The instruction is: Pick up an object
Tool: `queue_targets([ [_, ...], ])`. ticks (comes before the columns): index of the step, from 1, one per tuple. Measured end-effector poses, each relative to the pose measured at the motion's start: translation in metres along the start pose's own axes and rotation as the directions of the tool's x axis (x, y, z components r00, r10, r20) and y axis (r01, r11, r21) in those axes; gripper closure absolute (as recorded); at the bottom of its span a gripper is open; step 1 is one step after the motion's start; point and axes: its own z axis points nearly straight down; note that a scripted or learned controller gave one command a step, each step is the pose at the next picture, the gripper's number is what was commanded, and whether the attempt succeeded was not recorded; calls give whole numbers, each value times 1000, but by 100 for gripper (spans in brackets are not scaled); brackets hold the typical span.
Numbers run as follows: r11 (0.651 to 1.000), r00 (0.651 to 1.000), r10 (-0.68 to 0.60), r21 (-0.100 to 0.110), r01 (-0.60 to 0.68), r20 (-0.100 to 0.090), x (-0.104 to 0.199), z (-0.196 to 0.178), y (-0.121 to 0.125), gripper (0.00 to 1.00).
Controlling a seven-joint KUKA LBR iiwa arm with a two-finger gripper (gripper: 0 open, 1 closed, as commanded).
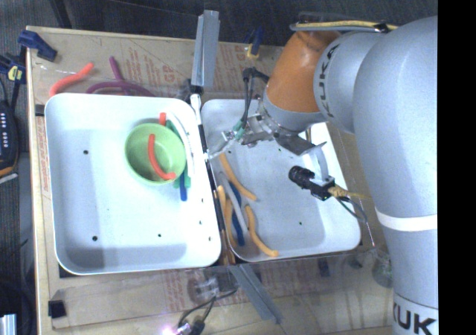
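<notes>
Green plastic makes the bowl (154, 153), a round, shallow dish lying in the middle of the left bin (89, 207), toward its right wall. An orange-red curved strip (154, 155) lies across the bowl's inside, and a blue stick (183, 190) pokes out just beside its near-right edge, with a green stick (178, 140) running along the bowl's right side.

The right bin (305, 237) holds a loose bundle along its left wall: several yellow-orange curved strips (249, 225) and a blue one (236, 211) lying among them, overlapping.

On the arm (387, 103), the letters "KUKA" read sideways on the grey housing next to the orange band (297, 73), and part of the same word, "KUK", shows at the near right of the arm's base. Faint red printing covers the bench (134, 50) board, too faint to read.

The end effector (242, 132) sits over the far-left part of the right bin, close to the divide between the two bins, well apart from the bowl. Its metal parts are small and cluttered from this angle, so I cannot tell how it is set, nor whether it touches anything. A black cylindrical part (309, 181) hangs off the wrist above the right bin's floor.

Beyond the left bin, on the far bench, lie an orange tool (71, 79) and a purple hose (119, 88).
</notes>
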Motion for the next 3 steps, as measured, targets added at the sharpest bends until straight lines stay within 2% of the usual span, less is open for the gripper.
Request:
queue_targets([
  [1, 1000, 1000, 4, 29, -4, -5, -3, 16, -13, 0],
  [2, 999, 999, 40, 30, -40, 4, 1, 45, -68, 0],
  [3, 999, 999, 31, 34, -31, -6, 5, 36, -66, 100],
])
